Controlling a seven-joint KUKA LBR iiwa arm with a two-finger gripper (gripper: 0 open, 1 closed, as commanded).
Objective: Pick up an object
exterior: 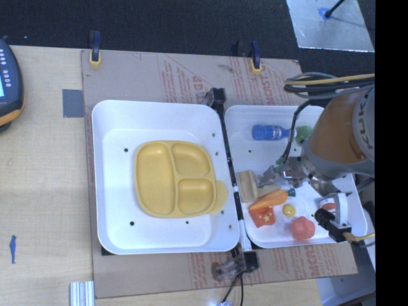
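At the far left of the bench you have a handheld controller (7, 81) lying at the edge, well away from the work, and beside it a small grey tape patch (72, 102) on the wood. Moving right, the left bin (105, 171) holds a yellow divided tray (177, 178), set flat near the middle with its three compartments facing up; nothing sits in them, so it reads as a drop-off spot, though that is only a guess. Across the black divider, the right bin (252, 234) carries your candidates: a blue bottle (269, 132) lying on its side near the back wall, a tan wooden block (247, 185) by the divider, an orange carrot-like piece (270, 199) resting just above a red cube (262, 216), a small yellow ball (289, 210), and a pink-red ball (303, 228) near the front wall. They cluster toward the front, close enough that neighbours may get nudged. The gripper (285, 174) hangs over the carrot's right end, under the grey arm (338, 139) with its orange band, which hides part of the bin. You cannot tell from here whether it is spread or pressed together, and nothing is visibly pinched. By my judgement the pick is not yet made.
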